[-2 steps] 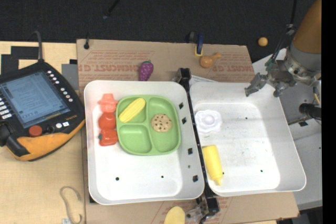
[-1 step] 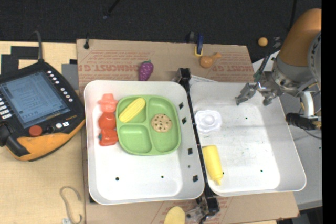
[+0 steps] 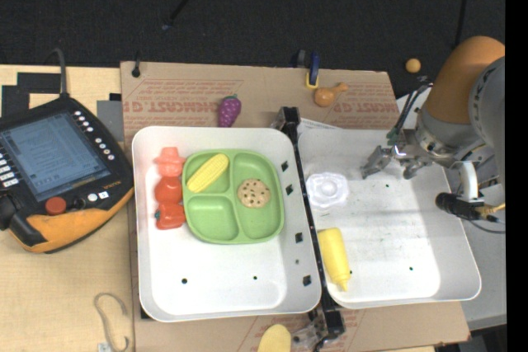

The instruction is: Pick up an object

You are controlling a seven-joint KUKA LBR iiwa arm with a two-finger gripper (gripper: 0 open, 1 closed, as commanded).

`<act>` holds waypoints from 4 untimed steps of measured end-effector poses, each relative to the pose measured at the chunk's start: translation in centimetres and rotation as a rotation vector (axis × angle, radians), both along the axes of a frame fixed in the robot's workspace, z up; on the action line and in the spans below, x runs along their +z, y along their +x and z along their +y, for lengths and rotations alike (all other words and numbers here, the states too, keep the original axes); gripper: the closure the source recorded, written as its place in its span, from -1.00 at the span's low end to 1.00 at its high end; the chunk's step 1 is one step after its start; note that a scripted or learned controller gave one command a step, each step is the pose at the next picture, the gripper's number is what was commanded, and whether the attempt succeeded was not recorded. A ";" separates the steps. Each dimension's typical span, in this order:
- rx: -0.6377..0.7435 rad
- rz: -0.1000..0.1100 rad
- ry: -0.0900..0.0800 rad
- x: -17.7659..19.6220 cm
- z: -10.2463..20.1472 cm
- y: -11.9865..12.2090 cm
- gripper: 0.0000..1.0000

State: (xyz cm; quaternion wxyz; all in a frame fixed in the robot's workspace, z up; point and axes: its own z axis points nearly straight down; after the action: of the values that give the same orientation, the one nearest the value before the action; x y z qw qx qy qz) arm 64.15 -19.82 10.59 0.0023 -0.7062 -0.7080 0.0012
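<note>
My gripper [image 3: 389,168] hangs over the upper right part of the right bin [image 3: 429,260], fingers spread, open, with nothing between them. A clear, round plastic piece [image 3: 327,189] lies to its left on the bin floor. A yellow bottle [image 3: 334,257] lies near that bin's lower left corner. The left bin [image 3: 214,293] holds a green divided plate [image 3: 219,222] bearing a yellow corn cob [image 3: 206,171] and a cookie [image 3: 254,193]. A red figure-like toy [image 3: 169,190] lies just left of the plate.
A teach pendant [image 3: 54,165] rests on the bench at the left. On the cardboard behind the bins lie purple grapes [image 3: 229,110] and an orange toy [image 3: 328,94]. A blue clamp [image 3: 312,70] stands at the cardboard's back edge. A yellow object [image 3: 275,338] sits below the bins.
</note>
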 end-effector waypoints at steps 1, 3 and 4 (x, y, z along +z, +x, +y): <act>0.002 -0.002 0.000 -1.9 0.3 0.0 -1.00; -0.003 -0.008 -0.002 3.7 0.6 0.5 1.00; -0.004 -0.008 -0.002 8.0 0.1 0.5 1.00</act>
State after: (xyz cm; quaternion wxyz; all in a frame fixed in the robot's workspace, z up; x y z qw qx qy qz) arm 64.66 -19.67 18.57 -0.0012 -0.7077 -0.7065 -0.0009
